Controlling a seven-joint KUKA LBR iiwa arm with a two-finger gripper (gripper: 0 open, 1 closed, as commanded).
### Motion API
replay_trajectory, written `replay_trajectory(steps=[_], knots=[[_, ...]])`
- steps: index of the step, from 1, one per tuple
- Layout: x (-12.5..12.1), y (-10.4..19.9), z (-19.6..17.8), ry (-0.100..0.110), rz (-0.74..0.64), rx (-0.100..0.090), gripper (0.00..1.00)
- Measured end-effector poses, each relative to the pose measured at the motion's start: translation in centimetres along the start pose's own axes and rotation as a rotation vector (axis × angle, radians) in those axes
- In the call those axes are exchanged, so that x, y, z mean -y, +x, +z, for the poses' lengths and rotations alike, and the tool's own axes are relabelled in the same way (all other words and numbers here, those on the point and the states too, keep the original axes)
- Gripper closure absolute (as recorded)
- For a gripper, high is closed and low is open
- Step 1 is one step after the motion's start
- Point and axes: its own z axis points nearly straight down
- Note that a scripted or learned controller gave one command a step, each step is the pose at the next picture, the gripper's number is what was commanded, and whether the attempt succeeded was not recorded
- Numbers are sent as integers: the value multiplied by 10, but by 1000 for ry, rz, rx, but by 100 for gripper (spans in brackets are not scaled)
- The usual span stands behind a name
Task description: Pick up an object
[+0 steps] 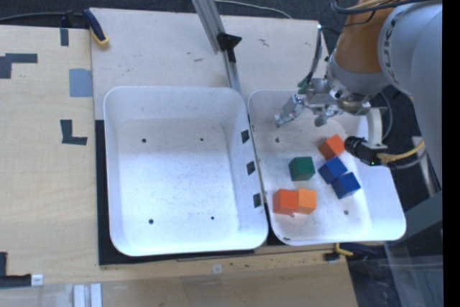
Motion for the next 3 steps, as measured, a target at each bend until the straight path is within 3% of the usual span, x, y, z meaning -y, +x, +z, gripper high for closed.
replay_trajectory(steps=[1,2,3], knots=[[34,-34,100,17,6,0,0],[55,-12,102,5,3,1,0],[55,-12,93,7,3,-1,100]])
